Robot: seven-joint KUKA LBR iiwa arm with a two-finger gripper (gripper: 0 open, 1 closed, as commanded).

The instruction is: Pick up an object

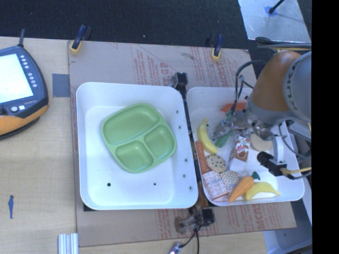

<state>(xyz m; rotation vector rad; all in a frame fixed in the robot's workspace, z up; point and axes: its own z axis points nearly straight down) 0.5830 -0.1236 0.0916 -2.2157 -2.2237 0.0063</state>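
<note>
A wooden desk (37, 173) seen from above carries two shallow white bins side by side on a sheet of brown cardboard (132, 62). The left bin (92, 187) holds one thing, a pale green plate (139, 137) with three compartments, lying flat near the bin's middle. The right bin (294, 192) is crowded with toy food: a yellow banana (206, 137) by its left wall, a long orange carrot (201, 157) just beside that wall, a round speckled cookie (216, 163), two square crackers (220, 182) near the front, a small carrot (241, 188) touching a second banana (261, 190) at the front right corner, and a small white packet (241, 152) in the middle. The grey and orange arm (275, 89) reaches in from the right over this bin's back half, and the gripper (231, 125) hangs low above the clutter, near the first banana and the packet; whether it is spread or pinching anything cannot be told. A tablet-like controller with an orange rim (18, 91) lies at the desk's left edge.
</note>
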